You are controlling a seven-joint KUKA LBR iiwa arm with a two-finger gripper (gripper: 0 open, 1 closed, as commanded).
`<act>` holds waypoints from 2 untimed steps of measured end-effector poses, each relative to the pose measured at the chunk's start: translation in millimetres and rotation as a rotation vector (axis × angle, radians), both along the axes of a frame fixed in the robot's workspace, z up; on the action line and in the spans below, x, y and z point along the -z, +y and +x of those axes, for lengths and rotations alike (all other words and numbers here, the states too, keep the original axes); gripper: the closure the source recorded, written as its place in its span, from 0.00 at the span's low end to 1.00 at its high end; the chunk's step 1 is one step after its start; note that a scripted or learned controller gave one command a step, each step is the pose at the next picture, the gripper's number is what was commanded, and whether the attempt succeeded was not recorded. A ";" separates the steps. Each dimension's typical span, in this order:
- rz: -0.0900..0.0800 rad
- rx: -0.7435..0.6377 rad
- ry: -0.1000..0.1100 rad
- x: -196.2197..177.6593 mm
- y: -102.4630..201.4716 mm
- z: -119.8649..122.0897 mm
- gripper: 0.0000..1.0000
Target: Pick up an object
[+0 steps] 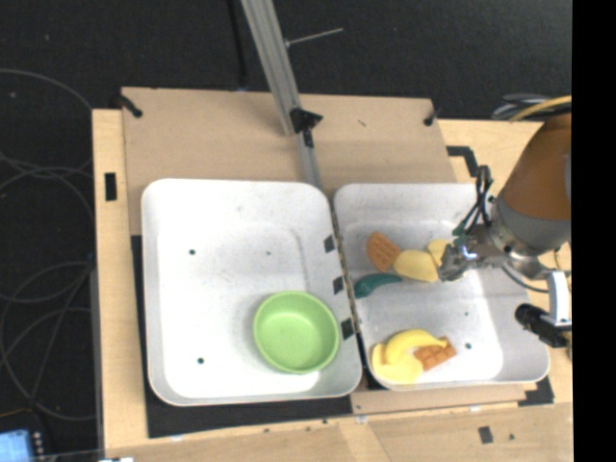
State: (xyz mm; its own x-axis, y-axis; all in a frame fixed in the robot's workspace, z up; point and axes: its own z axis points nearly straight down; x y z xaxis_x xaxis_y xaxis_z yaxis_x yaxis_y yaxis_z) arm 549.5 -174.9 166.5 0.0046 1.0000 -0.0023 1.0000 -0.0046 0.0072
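In the right bin [481, 354] my gripper [450, 263] is down low near the middle, right beside a pale yellow object [416, 265] that touches or nearly touches its tip. An orange ridged piece [382, 250] lies just left of that, and a teal handle-like thing [375, 283] lies below it near the divider. Close to the front rim sits a yellow toy [404, 354] with an orange waffle-like piece [434, 355] on it. A green bowl [295, 331] rests in the left bin [192, 229], at its front right.
A slanted metal pole [279, 75] rises behind the bins, ending near the divider's back. The bins stand on a tan board [385, 133]. The left bin's back and left parts are bare white floor.
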 end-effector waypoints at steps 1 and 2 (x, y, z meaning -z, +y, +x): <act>-0.001 -0.008 -0.002 -63.6 -3.4 -1.8 1.00; 0.001 -0.009 0.002 -91.6 -4.5 -0.5 1.00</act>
